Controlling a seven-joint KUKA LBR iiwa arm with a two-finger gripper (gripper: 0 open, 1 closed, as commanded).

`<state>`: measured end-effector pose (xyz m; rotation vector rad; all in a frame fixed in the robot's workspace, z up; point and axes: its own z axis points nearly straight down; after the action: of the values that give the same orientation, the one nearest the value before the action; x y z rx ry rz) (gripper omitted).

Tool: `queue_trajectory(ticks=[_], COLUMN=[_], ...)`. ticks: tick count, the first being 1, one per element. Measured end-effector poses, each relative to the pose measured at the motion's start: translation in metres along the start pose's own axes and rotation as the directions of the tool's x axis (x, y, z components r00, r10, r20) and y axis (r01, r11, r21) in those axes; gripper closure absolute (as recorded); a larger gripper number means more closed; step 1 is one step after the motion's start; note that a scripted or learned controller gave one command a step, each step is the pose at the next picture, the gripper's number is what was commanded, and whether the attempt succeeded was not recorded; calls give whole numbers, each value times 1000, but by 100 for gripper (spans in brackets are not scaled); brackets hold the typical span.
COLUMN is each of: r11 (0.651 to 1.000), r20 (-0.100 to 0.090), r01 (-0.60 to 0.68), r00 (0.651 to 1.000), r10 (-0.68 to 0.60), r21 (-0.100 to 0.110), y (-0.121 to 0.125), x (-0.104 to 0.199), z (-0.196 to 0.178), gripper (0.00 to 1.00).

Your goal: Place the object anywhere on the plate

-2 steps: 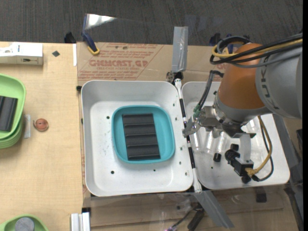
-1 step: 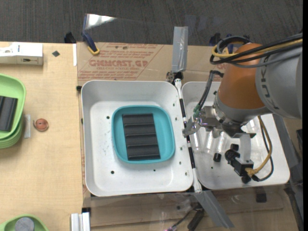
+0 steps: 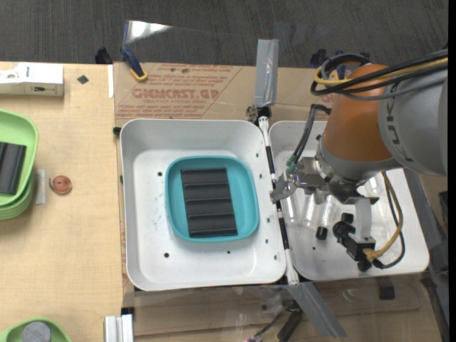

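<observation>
I see the gripper [image 3: 318,212] low in the right bin [image 3: 410,258], near its left wall — can't tell its state. Teal plate [image 3: 246,191] in left bin [image 3: 142,212] has a dark ribbed object [image 3: 208,201] on it.

Teal plate [image 3: 211,198] with rounded-square outline and raised rim is being seen lying flat at centre of left white bin [image 3: 142,191]. Dark ribbed rectangular block [image 3: 208,200], four ridges across, is being borne on plate's middle, long axis running 12 to 6 o'clock, slightly tilted. Teal rim is being left exposed all round block.
</observation>
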<state>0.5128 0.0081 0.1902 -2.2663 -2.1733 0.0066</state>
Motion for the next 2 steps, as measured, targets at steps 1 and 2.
queue_trajectory(ticks=[1,2], r11=[1000,1000], r20=[0,0], r01=[0,0], r00=[1000,1000], r10=[0,0], r21=[0,0], y=[0,0], x=[0,0], z=[0,0], gripper=[0,0])
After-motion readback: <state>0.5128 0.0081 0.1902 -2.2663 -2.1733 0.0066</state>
